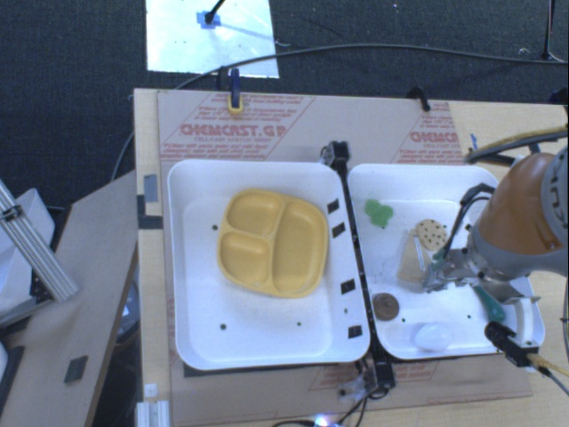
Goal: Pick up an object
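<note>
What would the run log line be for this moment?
arm: over right bin | gripper: low by tan piece, grasp unconfirmed | left bin: yellow divided plate

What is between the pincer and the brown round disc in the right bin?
Nothing visible. The pincer is low in the right bin, near a tan piece. The brown disc lies apart, lower left of it, with bare floor between.

Even overhead light, slightly soft focus
</note>
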